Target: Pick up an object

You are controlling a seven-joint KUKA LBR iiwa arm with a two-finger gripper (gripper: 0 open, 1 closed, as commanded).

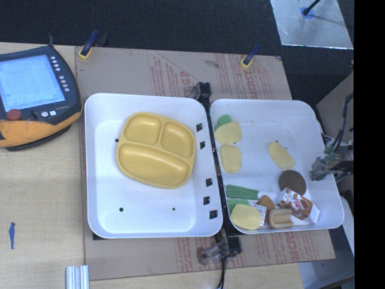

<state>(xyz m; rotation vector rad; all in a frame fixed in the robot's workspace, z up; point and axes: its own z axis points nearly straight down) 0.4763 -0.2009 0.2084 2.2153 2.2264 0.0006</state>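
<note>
- Progress so far looks like basically zero: nothing is lifted, all the toy food sits in the right bin (301, 116).
- End effector (325, 165) is at that bin's right rim, low, near the brown disc (292, 180). Can't tell how it's set, too small and dark.
- Candidates: yellow pieces (228, 133), green sticks (242, 191), wrapped snack (298, 205) in the near corner.
- Left bin (102, 161) just has the yellow divided plate (157, 150).
- Still to do, I'd guess: reach in, grab, lift.

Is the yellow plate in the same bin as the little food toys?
No, the yellow divided plate lies alone in the left bin, while the toy food pieces lie in the right bin.
</note>
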